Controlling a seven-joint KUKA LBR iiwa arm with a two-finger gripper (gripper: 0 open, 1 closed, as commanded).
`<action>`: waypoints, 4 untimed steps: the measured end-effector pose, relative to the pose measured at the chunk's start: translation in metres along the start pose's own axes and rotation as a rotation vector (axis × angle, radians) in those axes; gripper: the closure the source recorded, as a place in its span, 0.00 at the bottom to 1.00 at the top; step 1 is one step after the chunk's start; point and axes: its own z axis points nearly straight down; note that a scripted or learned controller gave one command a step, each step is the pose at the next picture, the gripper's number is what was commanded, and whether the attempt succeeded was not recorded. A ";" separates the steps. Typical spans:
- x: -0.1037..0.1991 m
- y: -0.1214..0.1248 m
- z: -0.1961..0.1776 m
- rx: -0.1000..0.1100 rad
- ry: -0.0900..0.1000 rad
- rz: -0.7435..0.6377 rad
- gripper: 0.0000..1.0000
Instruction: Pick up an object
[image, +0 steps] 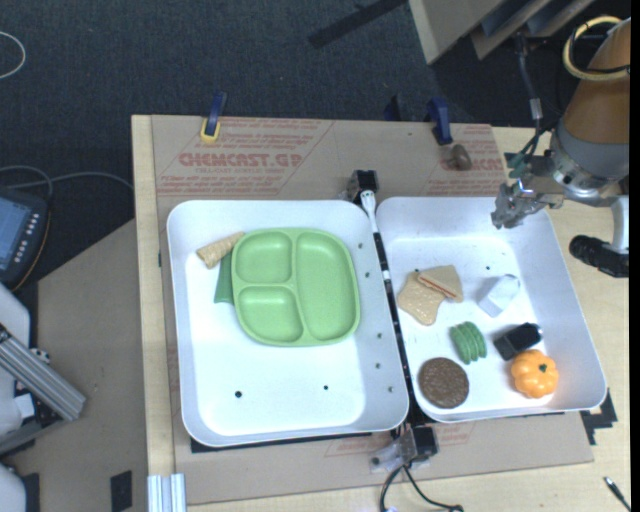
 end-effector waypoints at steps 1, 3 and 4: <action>0.000 0.001 -0.028 0.001 0.000 -0.001 1.00; 0.091 -0.043 -0.029 0.009 0.005 -0.006 1.00; 0.142 -0.077 -0.025 0.012 0.006 -0.006 1.00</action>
